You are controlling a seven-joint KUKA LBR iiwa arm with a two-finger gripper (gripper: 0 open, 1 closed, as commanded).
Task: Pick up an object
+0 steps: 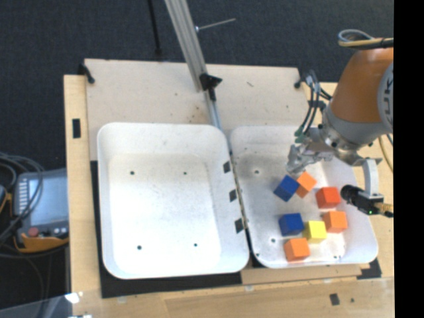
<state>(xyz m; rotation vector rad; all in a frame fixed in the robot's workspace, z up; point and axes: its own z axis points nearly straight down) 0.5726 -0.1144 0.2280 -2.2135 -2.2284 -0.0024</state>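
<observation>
Near the middle of the right bin (265,152) you have the blue block (286,188), tilted on a corner, with a small orange block (307,182) touching its right side. Gripper (299,159) sits just above these two, tips close to the orange block's top edge; you cannot tell from this slant whether the jaws are released or clenched, and no block is seen between them.

Right of the blue block lies a red-orange block (328,197). Below it, toward the bin's near edge, you see a second blue block (291,224), a yellow block (316,230) just beside that, an orange block (336,220) touching the yellow one's upper right, and another orange block (297,248) below the yellow.

Left of the blue block, beyond the divider, is the left bin (165,197), white with dark specks. Above the blue block, a metal rail (189,35) slants up from between the bins. Far left, off the bench, a grey pendant (34,204) with cables.
</observation>
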